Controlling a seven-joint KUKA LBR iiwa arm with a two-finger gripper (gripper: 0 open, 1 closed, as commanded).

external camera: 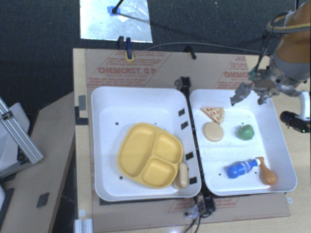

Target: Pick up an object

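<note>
A: Camera view has the gripper (250,95) over the far edge of the right bin (286,163), fingers apart, nothing between them.

B: Candidates?

A: All in that bin. Pizza slice (214,113) and round cookie (213,131) touching, far left. Green pepper (246,132) alone, middle right. Blue bottle (241,168) near side, just beside the orange drumstick (266,173).

B: Risks?

A: Slice is flat, so the fingers may skid over it or nudge the cookie. Bottle could roll. Pepper looks like the cleanest target. Left bin (110,110) holds a yellow tray (150,154) with a bread roll (182,174) against it.
</note>
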